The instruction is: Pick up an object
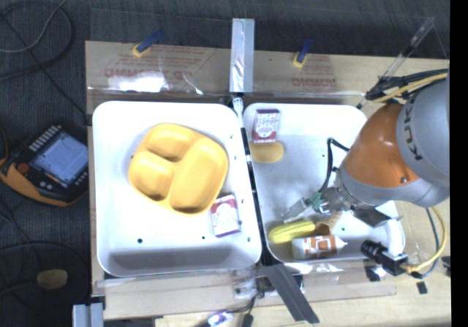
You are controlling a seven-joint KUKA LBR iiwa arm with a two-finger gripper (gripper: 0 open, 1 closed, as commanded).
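Right bin [344,117]: arm [387,157] hides pincer [322,205].

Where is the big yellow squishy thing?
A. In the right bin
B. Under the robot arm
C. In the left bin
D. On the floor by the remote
C. The big yellow thing lies in the left bin, next to a small red-and-white box, far from the arm over the right bin.
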